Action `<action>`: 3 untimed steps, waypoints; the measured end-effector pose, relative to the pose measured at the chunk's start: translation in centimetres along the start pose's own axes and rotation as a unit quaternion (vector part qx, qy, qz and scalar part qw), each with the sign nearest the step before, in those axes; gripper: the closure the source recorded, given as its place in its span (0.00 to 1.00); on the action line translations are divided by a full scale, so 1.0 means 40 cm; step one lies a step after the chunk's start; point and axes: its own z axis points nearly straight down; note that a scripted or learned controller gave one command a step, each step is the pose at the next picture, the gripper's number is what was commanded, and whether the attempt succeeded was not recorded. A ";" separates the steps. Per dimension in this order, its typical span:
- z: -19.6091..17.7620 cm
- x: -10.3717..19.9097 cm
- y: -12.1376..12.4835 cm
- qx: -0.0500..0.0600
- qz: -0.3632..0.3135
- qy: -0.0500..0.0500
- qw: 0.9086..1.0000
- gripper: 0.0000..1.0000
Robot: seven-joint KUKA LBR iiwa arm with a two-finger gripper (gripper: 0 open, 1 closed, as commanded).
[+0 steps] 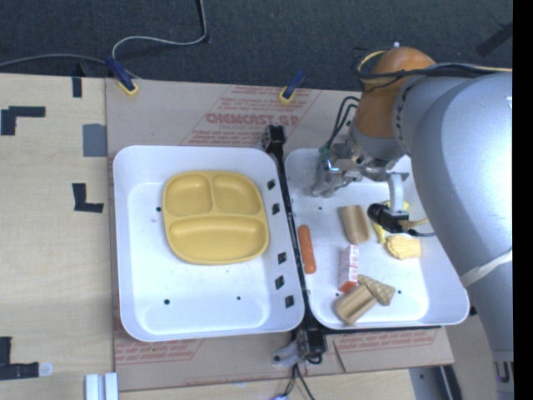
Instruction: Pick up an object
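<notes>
1. Target choice: the tan block (352, 223) lies in the right bin (416, 294), upper middle, apart from its neighbours. Judged the easiest pick.
2. Gripper (327, 180) position: over the bin's upper-left area, above and left of the tan block, with nothing seen in its grasp. Whether it is open or closed cannot be determined from this angle.
3. Recommended approach: centre over the block, align the jaws across its narrow width, descend vertically, then close.
4. Alternatives:
   - Orange stick (307, 249): close to the bin's left wall, so clearance on that side is probably poor.
   - Red-and-white packet (348, 267): free-standing, but appears flat.
   - Two tan chunks (360, 302): touching each other, so one may drag the other.
   - Yellow piece (404, 247): near the arm (466, 165).
5. Left bin (141, 290): holds a yellow divided plate (215, 217), well apart from the gripper.
6. Visibility limits: the arm covers the right bin's right side and anything lying there. The yellow piece is too small to identify. Gripper height above the bin floor cannot be read.
</notes>
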 end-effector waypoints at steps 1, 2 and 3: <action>0.000 0.002 0.000 0.000 0.000 -0.001 1.000 0.00; 0.000 0.004 0.000 0.000 0.000 -0.001 1.000 0.00; 0.000 0.002 0.000 0.000 0.000 0.001 1.000 0.00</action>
